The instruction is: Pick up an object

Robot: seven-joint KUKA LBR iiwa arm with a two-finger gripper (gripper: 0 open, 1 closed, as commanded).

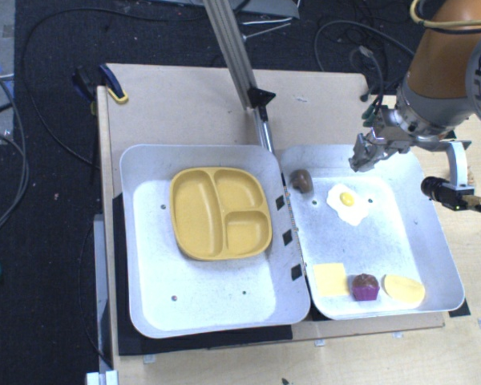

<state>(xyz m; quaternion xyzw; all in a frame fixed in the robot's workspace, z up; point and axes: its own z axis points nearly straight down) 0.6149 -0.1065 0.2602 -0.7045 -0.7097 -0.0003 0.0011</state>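
Above the right bin [433, 239], the arm slants down; gripper [362, 160] state unclear, near the fried egg [348, 204].

You can't tell if the gripper [362, 160] is open; it looks too small and dark. The arm [449, 46] gets cut off at the top right edge.

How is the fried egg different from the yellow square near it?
The fried egg is white with a yellow yolk and wavy edges; the yellow square is plain yellow with straight edges. The egg lies nearer the claw; the square lies beside the purple thing. Both lie flat in the right bin.
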